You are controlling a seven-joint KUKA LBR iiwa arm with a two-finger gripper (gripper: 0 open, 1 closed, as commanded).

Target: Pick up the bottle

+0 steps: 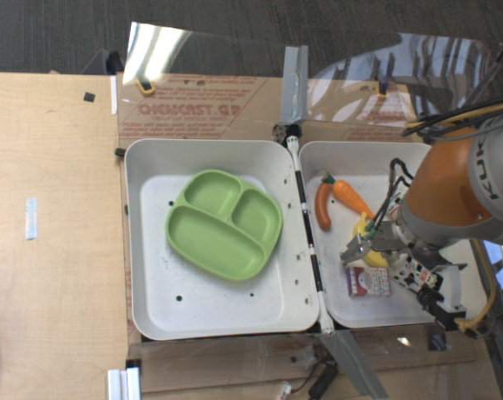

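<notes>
Here the two-finger metal gripper hangs low in the right white plastic bin, over a yellow object, possibly the bottle; I cannot tell its state. Centre over it before descending, clear of the orange carrot-shaped toy and small red-and-white packet.
</notes>
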